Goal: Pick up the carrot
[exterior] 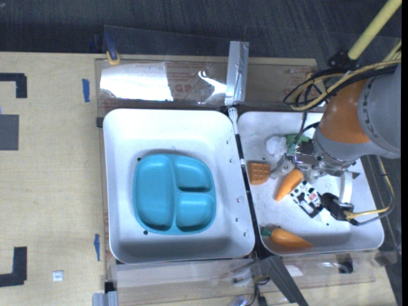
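Here, two carrots [288, 182] [290, 237] lie in the right bin [366, 234]; the end effector [299, 169] grips the upper one.

We see two shallow white plastic bins, the left bin [121, 132] and the right bin [366, 231]. In the left one lies a sky-blue divided plate [173, 193]. In the right we find two orange carrots, one [288, 183] by the grey arm with its orange band [344, 116], the other with a green tip [288, 236], plus a tan-brown ridged piece [258, 172]. The bench of pale wood [48, 171] carries black corner marks and blue tape. A yellow rod [381, 19] crosses dark grey floor.
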